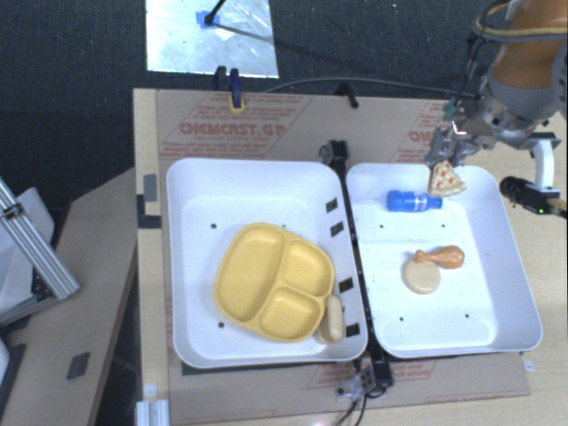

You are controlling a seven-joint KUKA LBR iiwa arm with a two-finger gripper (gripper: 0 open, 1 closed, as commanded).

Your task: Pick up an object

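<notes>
My gripper (443, 160) hangs over the far edge of the right bin (506, 327), reaching in from the upper right. It is shut on a pizza slice (446, 181), which dangles point-up from the fingertips just above the bin floor. A blue bottle (413, 201) lies on its side directly left of and below the slice. Nearer the middle of that bin rest an orange chicken drumstick (441, 257) and, touching it, a beige round disc (422, 279).
The left bin (195, 193) holds a yellow divided plate (273, 282) with a pale bun-like piece (333, 318) against its right corner. A black divider strip (348, 238) runs between the bins. A blue clamp (235, 89) sits at the bench's back edge.
</notes>
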